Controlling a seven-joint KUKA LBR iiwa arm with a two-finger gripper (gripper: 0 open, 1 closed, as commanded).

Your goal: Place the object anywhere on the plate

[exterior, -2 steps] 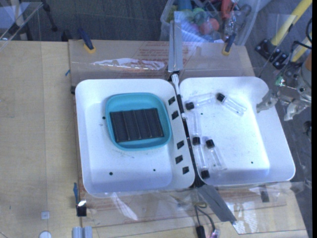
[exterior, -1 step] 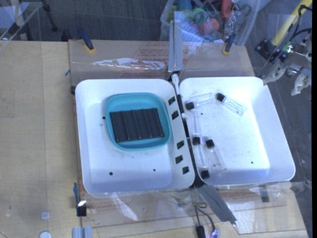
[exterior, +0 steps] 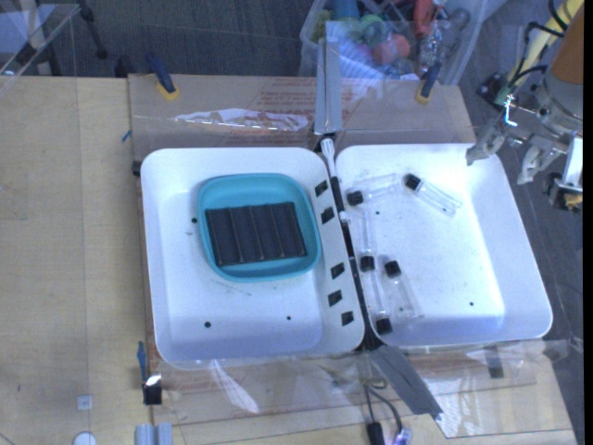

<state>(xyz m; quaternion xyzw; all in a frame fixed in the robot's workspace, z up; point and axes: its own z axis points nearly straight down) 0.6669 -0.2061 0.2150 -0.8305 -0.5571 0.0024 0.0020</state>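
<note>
A teal square plate lies in the left bin, and a dark ribbed pad covers its middle. Several clear tubes with black caps lie in the right bin. One tube is near the back, another lies by the divider, and more tubes lie toward the front left. My gripper hangs over the back right corner of the right bin. It is open, with its two fingers spread apart and nothing between them. It is well clear of the tubes.
A row of black clips runs along the divider between the bins. A clear box of colourful toys stands behind the bins. Crumpled plastic sheeting lies on the cardboard at the back.
</note>
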